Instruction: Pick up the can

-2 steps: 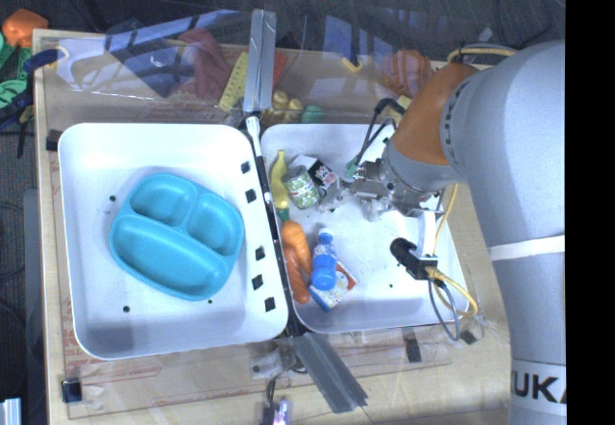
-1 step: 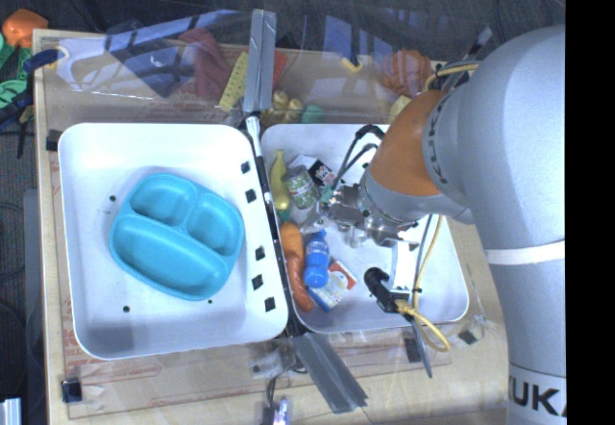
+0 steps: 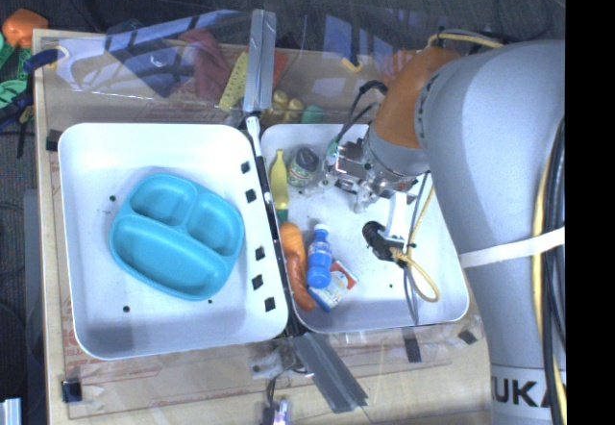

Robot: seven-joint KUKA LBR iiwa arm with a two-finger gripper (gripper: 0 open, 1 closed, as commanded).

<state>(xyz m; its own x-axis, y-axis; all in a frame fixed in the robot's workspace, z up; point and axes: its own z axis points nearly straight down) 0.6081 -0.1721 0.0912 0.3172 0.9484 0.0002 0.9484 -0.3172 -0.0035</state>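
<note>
The can [image 3: 306,164] is small, grey and dark-topped, and stands near the far left corner of the right bin [image 3: 437,293]. My gripper [image 3: 350,177] is low in that bin, just right of the can and very close to it. Whether it touches the can cannot be made out. The arm's orange band [image 3: 408,101] and grey body hide the right part of the bin.
A yellow banana [image 3: 279,181] lies along the right bin's left wall. Nearer the front are an orange carrot [image 3: 293,264], a blue bottle [image 3: 319,258] and a small carton [image 3: 336,288]. A black part with a yellow cable [image 3: 384,242] hangs by the gripper. The left bin [image 3: 86,317] holds a blue divided tray [image 3: 178,234].
</note>
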